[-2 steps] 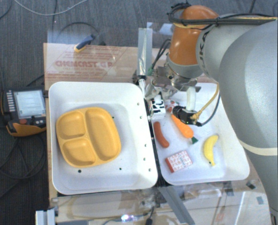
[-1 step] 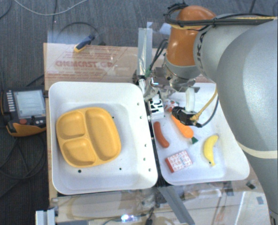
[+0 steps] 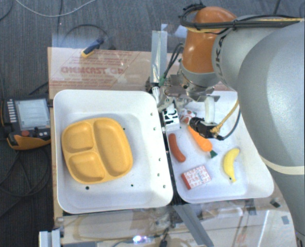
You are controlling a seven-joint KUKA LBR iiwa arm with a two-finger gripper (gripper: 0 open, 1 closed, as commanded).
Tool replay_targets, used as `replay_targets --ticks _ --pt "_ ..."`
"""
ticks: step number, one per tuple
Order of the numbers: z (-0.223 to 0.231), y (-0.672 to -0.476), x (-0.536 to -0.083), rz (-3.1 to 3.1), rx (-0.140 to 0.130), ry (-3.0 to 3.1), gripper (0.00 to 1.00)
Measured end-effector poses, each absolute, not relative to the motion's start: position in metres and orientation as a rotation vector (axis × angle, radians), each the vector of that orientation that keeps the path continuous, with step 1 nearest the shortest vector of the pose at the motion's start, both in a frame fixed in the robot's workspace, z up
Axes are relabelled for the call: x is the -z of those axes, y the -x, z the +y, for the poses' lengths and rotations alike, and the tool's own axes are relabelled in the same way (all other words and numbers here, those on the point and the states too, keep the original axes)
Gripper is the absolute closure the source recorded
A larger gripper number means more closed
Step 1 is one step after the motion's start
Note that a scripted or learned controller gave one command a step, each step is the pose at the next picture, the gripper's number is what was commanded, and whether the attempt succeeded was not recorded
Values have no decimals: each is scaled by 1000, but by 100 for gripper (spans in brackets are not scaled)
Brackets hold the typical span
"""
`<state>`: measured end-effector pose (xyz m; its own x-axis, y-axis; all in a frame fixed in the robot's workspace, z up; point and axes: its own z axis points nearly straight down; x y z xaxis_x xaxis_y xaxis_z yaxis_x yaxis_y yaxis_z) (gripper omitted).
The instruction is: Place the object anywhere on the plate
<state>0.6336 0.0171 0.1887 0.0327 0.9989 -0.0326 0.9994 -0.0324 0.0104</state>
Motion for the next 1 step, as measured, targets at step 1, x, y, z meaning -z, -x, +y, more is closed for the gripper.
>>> replay_targets --ticks 1 --pt "22 -632 -194 2152 11 -2238 100"
